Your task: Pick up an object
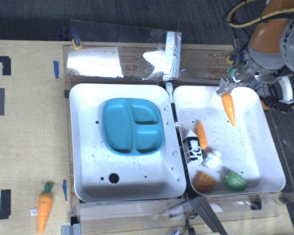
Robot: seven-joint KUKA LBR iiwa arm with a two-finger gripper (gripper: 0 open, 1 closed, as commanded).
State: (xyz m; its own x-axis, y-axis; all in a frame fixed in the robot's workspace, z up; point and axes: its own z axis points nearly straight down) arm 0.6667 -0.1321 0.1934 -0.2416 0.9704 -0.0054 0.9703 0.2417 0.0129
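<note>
Camera view: the gripper (227,86) sits above the far edge of the right bin (269,146), and a toy carrot (229,107) hangs from it point-down — its blunt top is pinched between the fingers, its smooth orange cone tapering toward the bin floor. The arm (274,38) behind it is rounded grey casing with a broad orange band, looped by yellow and black cables.

The right bin is a shallow white plastic tray with rounded corners and a speckled floor. Near its left wall lies a second, smaller carrot (201,134), beside a black-and-white printed item (193,149). Along the near edge sit a small white object (213,159), a brown-orange rounded piece (204,181) and a green lumpy piece (235,181) — close together, some touching. The middle and right side of the floor lie bare.

The left bin (83,146) holds a smooth teal divided plate (133,126) with three compartments, set toward the far side; a dark round spot (113,178) marks the floor near the front.

On the pale wooden bench (24,146) a third carrot with a green top (44,205) lies well outside both bins.
</note>
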